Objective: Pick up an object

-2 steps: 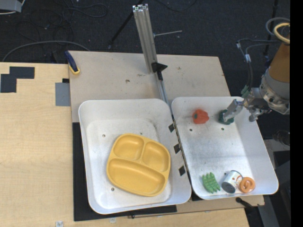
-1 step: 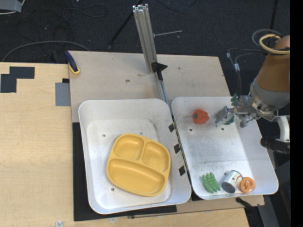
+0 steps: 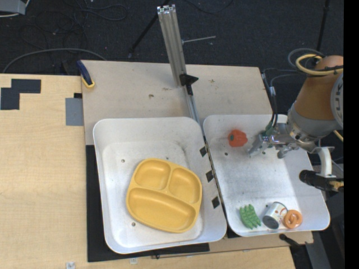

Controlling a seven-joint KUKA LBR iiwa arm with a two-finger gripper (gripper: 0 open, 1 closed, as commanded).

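Red and round, the small plastic tomato (image 3: 237, 138) sits near the far edge of the right white bin (image 3: 314, 220), just beside my jaws (image 3: 271, 144). Whether they're released or clenched, I cannot tell. Closing off-centre could roll it away.

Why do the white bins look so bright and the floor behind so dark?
In the camera view, light falls on the bench, so the right bin and left bin look bright and slightly washed out; the floor behind is dim, its cables faint; the gripper looks a little blurry.
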